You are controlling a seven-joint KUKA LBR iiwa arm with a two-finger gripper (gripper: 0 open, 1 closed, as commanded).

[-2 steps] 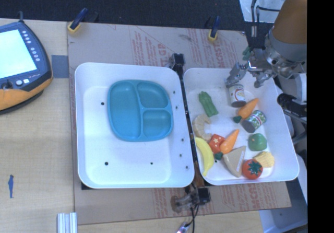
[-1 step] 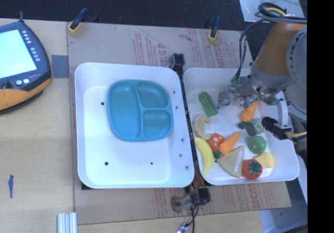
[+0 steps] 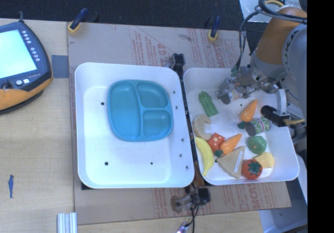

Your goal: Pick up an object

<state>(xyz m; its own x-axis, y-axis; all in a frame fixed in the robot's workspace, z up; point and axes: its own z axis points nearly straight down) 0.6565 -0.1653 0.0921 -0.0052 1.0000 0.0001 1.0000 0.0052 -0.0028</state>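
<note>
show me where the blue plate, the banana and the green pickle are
blue plate (image 3: 125, 114), camera view, bare floor of its large compartment
banana (image 3: 205, 156), camera view, middle of its curved body
green pickle (image 3: 207, 104), camera view, middle of its length

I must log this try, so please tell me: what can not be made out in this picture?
Gripper: small and blurred in the camera view; whether it holds anything is unclear.
Right bin: its far right corner is hidden by the arm.
Striped thing near the right wall: too small to name.
Wedge: partly covered by the tomato.
Tablet: cut off by the left edge.
</note>
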